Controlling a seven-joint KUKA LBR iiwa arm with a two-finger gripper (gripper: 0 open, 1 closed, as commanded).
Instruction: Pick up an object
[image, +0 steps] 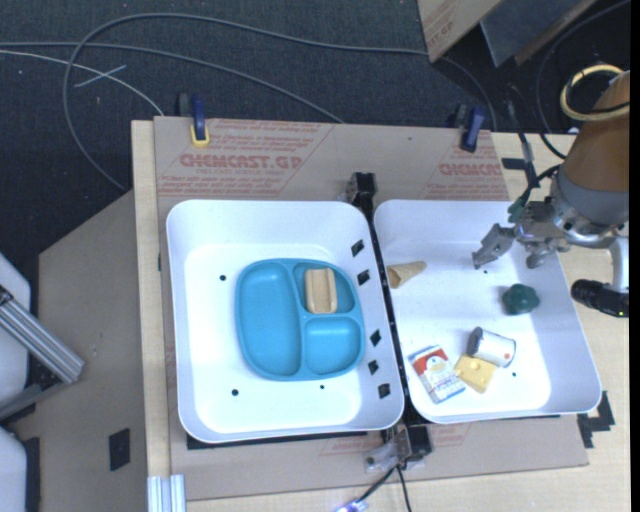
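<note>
Dark carpet with loose cables surrounds a brown board bench (250, 150) carrying two shallow white bins side by side. Inside the left bin (190, 300) sits a blue divided plate (270, 320), and a tan block (320, 290) rests in the plate's upper right compartment.

At the upper right corner of the right bin (560, 400) hangs the gripper (515, 250), its two fingers spread apart with nothing between them. One fingertip points down toward the bin's floor on the left; the other lies nearer the bin's right wall.

Several small things lie in the right bin. A dark green lump (520, 298) sits just below the gripper, near it but not touching. A tan cone-shaped piece (406, 272) lies well to the gripper's left, close to the divider between the bins. Toward the bin's near edge lie a white and grey cylinder (492, 347), a yellow block (476, 374) touching it, and a red and white packet (436, 372) just beside the block.
</note>
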